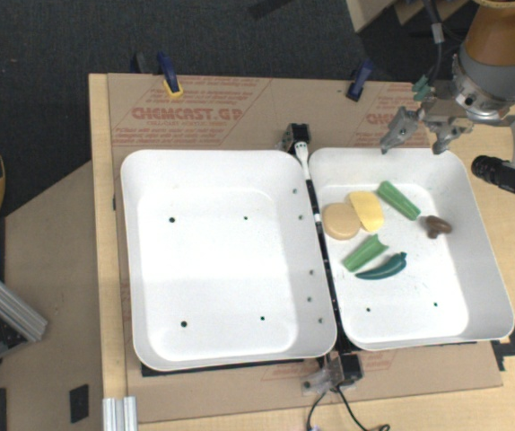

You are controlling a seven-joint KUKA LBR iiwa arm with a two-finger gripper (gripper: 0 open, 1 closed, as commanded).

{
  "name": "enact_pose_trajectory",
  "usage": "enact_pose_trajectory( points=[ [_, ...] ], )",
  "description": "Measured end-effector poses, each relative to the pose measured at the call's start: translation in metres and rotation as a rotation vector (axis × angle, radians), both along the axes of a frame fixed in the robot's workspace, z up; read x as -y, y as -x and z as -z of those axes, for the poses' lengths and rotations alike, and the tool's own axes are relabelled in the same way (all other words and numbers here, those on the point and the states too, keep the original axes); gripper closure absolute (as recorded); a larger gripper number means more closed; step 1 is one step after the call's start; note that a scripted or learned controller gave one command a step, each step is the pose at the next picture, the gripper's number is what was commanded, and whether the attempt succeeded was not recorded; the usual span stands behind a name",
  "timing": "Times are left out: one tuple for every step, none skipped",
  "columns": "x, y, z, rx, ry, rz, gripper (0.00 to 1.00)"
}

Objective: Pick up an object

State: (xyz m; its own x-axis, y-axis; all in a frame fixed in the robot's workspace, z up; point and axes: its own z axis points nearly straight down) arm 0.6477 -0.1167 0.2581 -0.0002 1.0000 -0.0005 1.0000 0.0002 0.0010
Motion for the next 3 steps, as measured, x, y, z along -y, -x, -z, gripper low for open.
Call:
enact_pose_trajectory(
  points=[
    [-0.032,0.055,-0.021,-0.003,-0.003,-0.002,0.00],
    [-0.030,0.053,-0.030,0.001,-0.001,-0.002,1.00],
    [-0.045,0.153,-0.054,-0.004,-0.003,0.001,1.00]
  ],
)
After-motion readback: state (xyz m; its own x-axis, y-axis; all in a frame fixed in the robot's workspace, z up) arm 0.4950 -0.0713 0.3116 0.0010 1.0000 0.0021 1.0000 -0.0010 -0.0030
